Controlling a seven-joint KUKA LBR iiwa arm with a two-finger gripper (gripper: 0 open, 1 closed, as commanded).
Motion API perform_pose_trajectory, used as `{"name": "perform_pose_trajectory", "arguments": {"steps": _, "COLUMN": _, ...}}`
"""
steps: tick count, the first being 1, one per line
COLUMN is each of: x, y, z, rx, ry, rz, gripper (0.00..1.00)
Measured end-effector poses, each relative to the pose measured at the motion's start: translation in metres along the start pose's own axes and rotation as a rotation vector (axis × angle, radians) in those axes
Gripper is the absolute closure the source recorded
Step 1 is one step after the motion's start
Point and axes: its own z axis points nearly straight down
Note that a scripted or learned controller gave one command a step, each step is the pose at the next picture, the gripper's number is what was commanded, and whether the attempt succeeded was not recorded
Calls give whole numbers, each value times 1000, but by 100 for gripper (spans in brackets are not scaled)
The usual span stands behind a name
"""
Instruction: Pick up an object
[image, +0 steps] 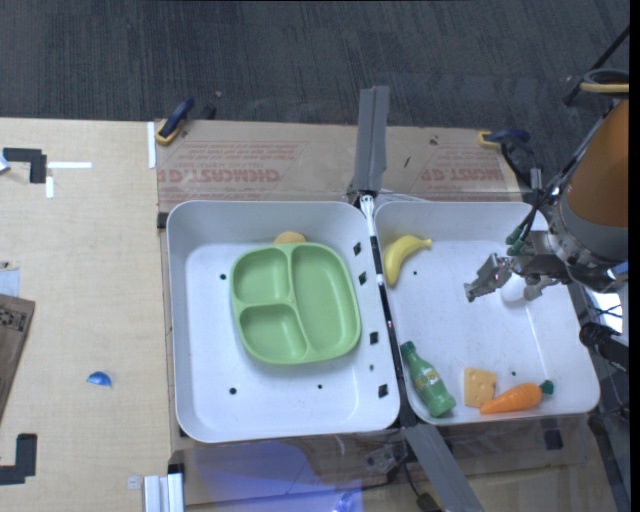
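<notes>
I see the gripper over the right bin, on bare floor with nothing close around it; I cannot tell how its jaws stand. The banana, yellow and curved, lies near the bin's back-left corner. A green bottle, cheese wedge and carrot line the front. In the left bin sits a green divided plate.

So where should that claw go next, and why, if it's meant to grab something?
Probably down and toward the near edge of the right bin. The gripper hangs over bare white floor there with nothing between its fingers, while the carrot and the yellow block lie close together along that near edge. The banana sits farther off, by the divider.
</notes>
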Motion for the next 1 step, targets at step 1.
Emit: {"name": "perform_pose_trajectory", "arguments": {"steps": 1, "x": 10, "y": -26, "z": 127, "rx": -1, "ry": 1, "rz": -210, "gripper": 0}}
